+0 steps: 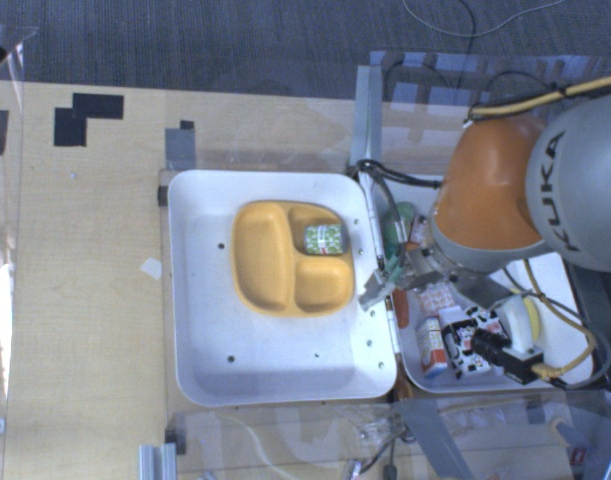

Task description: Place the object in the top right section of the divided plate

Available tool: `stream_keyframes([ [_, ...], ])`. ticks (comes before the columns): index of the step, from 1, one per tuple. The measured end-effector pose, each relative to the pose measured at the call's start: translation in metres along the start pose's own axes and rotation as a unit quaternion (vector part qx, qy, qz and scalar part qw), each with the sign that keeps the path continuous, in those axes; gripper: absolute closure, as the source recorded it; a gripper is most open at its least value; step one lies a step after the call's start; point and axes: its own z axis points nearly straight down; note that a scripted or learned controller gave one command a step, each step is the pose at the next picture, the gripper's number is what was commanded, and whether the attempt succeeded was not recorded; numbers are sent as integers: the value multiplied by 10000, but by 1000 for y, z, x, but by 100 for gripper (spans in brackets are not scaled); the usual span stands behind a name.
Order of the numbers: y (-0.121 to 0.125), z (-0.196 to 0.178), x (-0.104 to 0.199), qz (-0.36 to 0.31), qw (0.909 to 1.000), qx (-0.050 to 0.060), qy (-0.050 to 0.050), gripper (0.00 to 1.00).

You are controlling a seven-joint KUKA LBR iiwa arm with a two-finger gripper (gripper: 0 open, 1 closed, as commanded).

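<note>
Camera view
Left bin: you see a shallow white bin (200,348) with the yellow divided plate (270,263) resting on its floor, a little toward the far side.
Divided plate: you can count three sections, one long section down the left and two smaller ones on the right.
Object: a small green and white patterned object (323,238) lies in the far right section of the plate, resting near that section's right wall. Nothing touches it.
Arm: you see the grey arm (585,183) with its orange band (485,203) coming in from the right, hanging over the right bin (570,273) and hiding much of it.
Gripper: the gripper (377,286) sits low over the divider between the two bins, just right of the plate's rim and apart from the object. From this angle you cannot tell whether it is released or clenched, and you see nothing held in it.
Right bin contents: you can make out a clutter of small items near the arm, among them a red and white pack (434,346) and a green item (397,224) at the far left corner.
Bench: the pale wooden surface (80,298) stretches left of the bins, with black markers (85,118) at the far left.
</note>
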Motion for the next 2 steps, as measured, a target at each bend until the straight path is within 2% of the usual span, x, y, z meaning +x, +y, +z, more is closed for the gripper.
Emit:
stream_keyframes([
  [2, 0, 0, 0, 0, 10000, 0, 0, 0],
])
